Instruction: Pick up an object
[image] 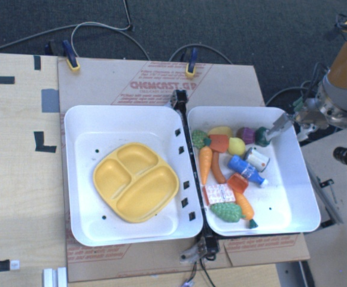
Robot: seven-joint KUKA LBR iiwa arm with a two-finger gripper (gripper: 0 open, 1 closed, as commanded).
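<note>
The gripper [273, 131] is hanging over the right bin's [299, 187] far right edge, its tip just beside a dark green toy [261, 136]; whether the fingers are wide or narrow I cannot tell; the toys are crowding the right bin's left and middle, an orange carrot [204, 163] lying along the divider, a blue bottle [246, 170] sitting at the centre; bare floor is showing along that bin's right and near sides; the left bin [78, 160] is holding a yellow divided plate [136, 181], with room all round it on the worktop [18, 154]
</note>
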